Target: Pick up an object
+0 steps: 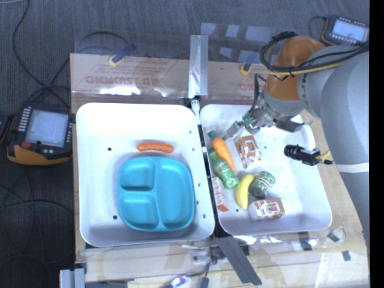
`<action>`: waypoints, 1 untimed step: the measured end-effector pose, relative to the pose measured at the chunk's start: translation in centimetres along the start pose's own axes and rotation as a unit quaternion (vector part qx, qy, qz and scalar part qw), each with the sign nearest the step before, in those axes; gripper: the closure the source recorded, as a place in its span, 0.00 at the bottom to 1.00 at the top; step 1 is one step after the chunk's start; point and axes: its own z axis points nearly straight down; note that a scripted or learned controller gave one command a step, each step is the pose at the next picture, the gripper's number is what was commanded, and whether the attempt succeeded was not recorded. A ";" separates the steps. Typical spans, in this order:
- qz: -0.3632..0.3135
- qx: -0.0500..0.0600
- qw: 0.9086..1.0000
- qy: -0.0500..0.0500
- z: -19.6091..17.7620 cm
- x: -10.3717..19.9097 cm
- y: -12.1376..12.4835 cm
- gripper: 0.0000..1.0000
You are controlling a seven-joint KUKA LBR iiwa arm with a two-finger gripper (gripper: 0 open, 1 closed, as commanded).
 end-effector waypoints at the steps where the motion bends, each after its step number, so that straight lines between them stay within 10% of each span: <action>1: 0.000 -0.001 1.000 -0.001 -1.1 0.0 0.1 1.00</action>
